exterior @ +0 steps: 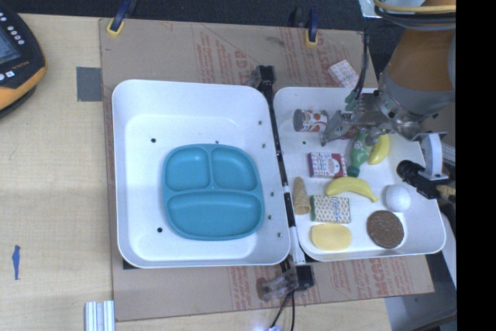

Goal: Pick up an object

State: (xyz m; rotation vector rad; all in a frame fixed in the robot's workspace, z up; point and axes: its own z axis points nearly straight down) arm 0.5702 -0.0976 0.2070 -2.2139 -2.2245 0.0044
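The right bin (pixel 431 244) holds several small objects. A red and white can (pixel 310 120) lies at its far left, with a red and white box (pixel 325 164) below it. A green bottle (pixel 358 155) lies beside a small yellow piece (pixel 380 149). Nearer the front are a banana (pixel 350 187), a white ball (pixel 397 198), a brown disc (pixel 385 229), a yellow oval (pixel 331 236), a patterned pouch (pixel 332 208) and a tan cylinder (pixel 301 195). My gripper (pixel 350 128) hangs low over the far part of this bin, just above the green bottle and right of the can.
The left bin (pixel 132 112) holds a blue divided plate (pixel 211 191). A yellow and black device (pixel 15 58) sits at the bench's far left. Clamps (pixel 311 25) hold the cardboard sheet at the back. The arm's orange band (pixel 422 50) rises over the right bin's far right corner.
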